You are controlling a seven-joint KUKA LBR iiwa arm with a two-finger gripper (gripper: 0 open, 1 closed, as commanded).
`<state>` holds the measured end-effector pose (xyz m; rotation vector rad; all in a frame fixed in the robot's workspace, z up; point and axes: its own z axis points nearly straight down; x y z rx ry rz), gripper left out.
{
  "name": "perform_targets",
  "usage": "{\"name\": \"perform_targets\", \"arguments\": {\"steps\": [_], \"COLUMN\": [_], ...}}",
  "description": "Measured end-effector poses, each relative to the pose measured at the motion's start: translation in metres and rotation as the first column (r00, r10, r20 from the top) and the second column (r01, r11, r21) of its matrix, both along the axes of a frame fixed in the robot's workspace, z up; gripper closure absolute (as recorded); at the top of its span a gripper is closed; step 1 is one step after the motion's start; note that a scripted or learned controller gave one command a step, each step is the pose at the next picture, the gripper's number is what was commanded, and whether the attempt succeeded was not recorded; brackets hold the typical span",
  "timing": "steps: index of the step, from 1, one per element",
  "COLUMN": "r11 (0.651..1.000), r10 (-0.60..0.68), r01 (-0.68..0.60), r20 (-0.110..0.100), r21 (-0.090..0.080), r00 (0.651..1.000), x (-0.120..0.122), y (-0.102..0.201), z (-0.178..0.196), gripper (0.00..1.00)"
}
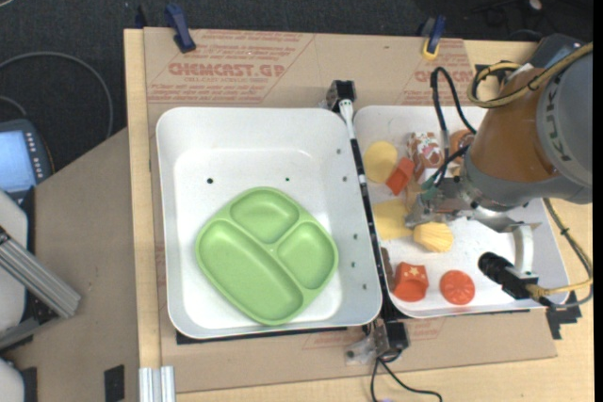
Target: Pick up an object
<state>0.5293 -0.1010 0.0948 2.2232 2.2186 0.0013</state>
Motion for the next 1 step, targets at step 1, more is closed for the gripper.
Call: {"name": "perform_targets", "arguments": {"steps": [1], "r11": [1.000], "r10": [0.009], "r01": [-0.009], "r20": [0.009], "r21": [0.000], "r00": [1.000], "x": [0.0419], "y": [0.0665], "z": [0.0952], "gripper": [1.00]}}
